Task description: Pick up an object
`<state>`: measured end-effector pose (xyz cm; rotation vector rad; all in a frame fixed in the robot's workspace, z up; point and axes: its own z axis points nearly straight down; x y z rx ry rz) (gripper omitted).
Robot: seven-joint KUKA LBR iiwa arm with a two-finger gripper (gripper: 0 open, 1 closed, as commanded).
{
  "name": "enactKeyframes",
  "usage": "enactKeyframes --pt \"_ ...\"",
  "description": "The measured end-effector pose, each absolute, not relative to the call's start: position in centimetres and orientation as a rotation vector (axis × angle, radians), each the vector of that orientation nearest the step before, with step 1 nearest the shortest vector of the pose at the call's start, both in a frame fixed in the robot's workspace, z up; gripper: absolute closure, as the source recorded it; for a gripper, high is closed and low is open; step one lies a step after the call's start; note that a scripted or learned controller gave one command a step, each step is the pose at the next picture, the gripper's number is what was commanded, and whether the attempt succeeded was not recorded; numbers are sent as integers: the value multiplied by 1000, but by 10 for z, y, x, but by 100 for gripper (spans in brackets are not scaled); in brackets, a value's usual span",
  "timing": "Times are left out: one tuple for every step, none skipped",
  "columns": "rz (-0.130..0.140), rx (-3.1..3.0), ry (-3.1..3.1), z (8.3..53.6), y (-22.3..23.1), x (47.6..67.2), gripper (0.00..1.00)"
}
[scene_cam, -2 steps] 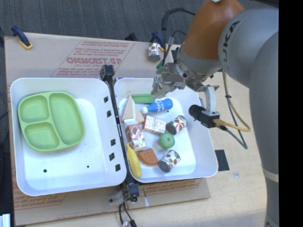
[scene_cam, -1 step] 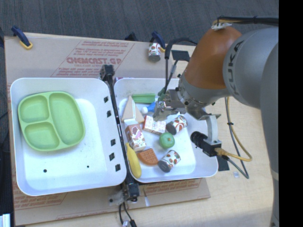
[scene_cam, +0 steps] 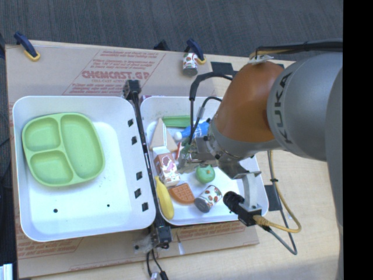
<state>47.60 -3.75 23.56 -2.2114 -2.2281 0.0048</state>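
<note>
While the grey arm with its orange band [scene_cam: 247, 107] reaches in from 3 o'clock, it covers much of the right-hand shallow white bin [scene_cam: 256, 206]. Two-finger gripper [scene_cam: 187, 156] sits low over the bin's middle, among the clutter; fingers hidden by the wrist and the objects, so cannot tell how far open it is or whether it has hold of anything.

Objects in the right bin, all candidates for the pick: small green round apple-like toy [scene_cam: 205, 173] just at 4 o'clock of the gripper; white wedge-shaped piece [scene_cam: 158, 134] at 10 o'clock; red-and-white patterned carton [scene_cam: 167, 167] at 8 o'clock, close beside the gripper; orange waffle-textured piece [scene_cam: 182, 193] at 6 o'clock; yellow banana-shaped toy [scene_cam: 165, 201] along the bin's left wall near 7 o'clock; brown-and-white speckled cup-like item [scene_cam: 208, 198] at 5 o'clock; flat green piece [scene_cam: 176, 121] at 12 o'clock near the far wall; blue item [scene_cam: 198, 130], partly hidden by the arm.

Left-hand white bin [scene_cam: 76, 220] at 9 o'clock holds a light green three-compartment plastic plate [scene_cam: 63, 149], lying flat in its upper left part. Bins touch along a black divider [scene_cam: 141, 150].
</note>
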Motion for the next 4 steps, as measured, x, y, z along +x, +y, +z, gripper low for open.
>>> enactKeyframes --pt "5 -2215 -2226 169 -132 477 100" --pt "3 -2214 -2227 169 -131 477 0" --pt "-16 -2224 -2239 111 -111 538 0" --pt "35 -2206 -2195 92 -116 650 0"
